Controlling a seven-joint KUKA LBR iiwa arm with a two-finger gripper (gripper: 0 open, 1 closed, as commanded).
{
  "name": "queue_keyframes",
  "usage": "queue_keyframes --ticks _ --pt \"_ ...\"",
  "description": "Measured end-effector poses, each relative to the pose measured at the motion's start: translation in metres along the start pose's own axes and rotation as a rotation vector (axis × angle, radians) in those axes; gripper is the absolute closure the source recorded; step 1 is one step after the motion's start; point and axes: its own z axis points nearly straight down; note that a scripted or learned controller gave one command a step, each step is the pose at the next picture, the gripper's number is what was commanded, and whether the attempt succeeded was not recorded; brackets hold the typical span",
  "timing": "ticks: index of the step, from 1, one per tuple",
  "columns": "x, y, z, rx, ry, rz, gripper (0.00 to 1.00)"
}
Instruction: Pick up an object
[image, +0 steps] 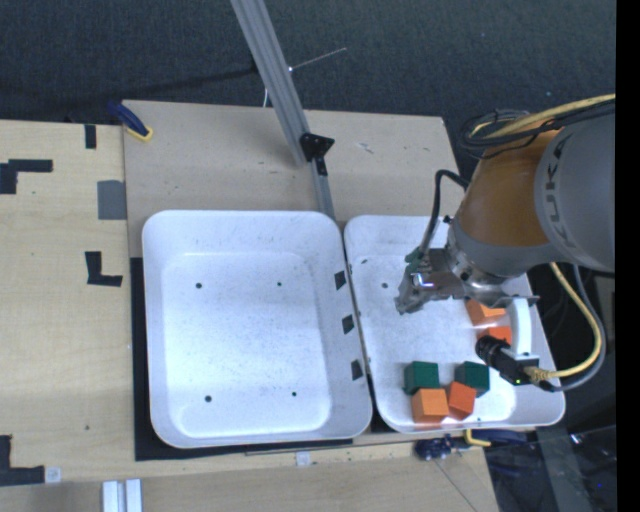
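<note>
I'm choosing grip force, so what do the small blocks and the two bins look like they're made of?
Blocks: the green blocks and orange blocks look like matte foam or painted wood, with flat, even colour, crisp edges and no shine; which one is unclear. Bins: the left bin and right bin look like moulded white plastic, with rounded corners, smooth rims and a soft sheen.

Lighting: even, diffuse, overhead; moderately bright. Left bin (245, 325): white floor near overexposed, faint grey shading along its inner walls. Right bin (380, 250): soft shadow under the arm (530, 200). Bench (60, 300): flat tone, no hard shadows. Top background: dark, underexposed. Sharpness: soft overall, coarse resolution; small blocks (440, 388) blurred at their edges.
</note>
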Motion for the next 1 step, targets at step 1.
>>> queue_keyframes --ticks 1 --pt "0.0573 -0.0108 0.0027 0.001 0.001 -0.001 1.0"
